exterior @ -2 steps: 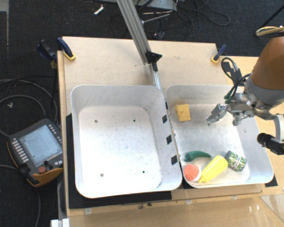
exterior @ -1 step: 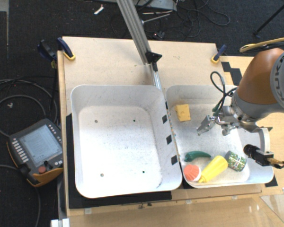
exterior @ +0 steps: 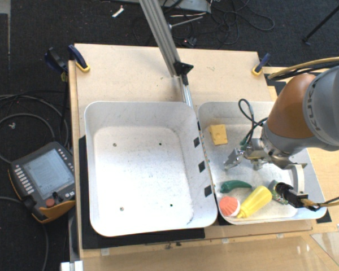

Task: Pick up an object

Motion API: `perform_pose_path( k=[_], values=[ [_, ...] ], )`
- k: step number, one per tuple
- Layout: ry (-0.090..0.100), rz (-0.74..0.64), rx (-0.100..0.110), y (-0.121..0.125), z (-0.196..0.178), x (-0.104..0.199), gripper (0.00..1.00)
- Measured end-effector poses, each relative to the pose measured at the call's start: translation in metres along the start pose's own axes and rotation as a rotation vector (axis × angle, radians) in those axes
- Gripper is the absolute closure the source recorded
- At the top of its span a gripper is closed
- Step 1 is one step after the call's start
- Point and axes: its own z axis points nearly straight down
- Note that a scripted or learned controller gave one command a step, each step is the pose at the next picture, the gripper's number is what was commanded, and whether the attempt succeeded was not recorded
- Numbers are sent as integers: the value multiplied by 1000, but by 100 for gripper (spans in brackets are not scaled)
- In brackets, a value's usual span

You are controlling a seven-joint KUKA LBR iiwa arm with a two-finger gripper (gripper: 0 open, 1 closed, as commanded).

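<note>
Plainly, the risk lies in the crowding at the near end of the right-hand shallow white plastic bin (exterior: 214,114). Three things sit close together there: a long yellow plastic bottle-shaped object (exterior: 255,201), a round red-orange ball-like piece (exterior: 229,206) touching or just beside its lower-left end, and a curved dark green object (exterior: 235,185) just above them. The grey arm's metal two-finger gripper (exterior: 233,160) hangs over the middle of that bin, above the green piece and below a small square yellow sponge-like block (exterior: 218,134). Whether it is spread or pressed together I cannot tell, since the tips are small and blurred against the bin floor; nothing is visibly pinched between them.

If the descent lands on the cluster, it may well nudge one item into another, or close on an edge and slip off. The dividing wall between the bins is also near, so a low approach could graze it.

The yellow bottle-shaped object looks the likeliest target. Its long axis runs diagonally, from lower left near the red piece up to the right, with the narrower end seemingly toward the upper right. A grasp across that axis would suit it best. The left-hand white bin (exterior: 101,117) on the pale wooden counter (exterior: 135,66) holds nothing that matters here.
</note>
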Motion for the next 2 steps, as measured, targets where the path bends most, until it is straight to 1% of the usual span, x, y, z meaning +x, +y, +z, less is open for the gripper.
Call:
perform_pose_path(
  k=[1,2],
  values=[
    [-1,1,-6,1,-14,-1,100],
    [-3,-2,-11,11,-61,-2,100]
  ],
)
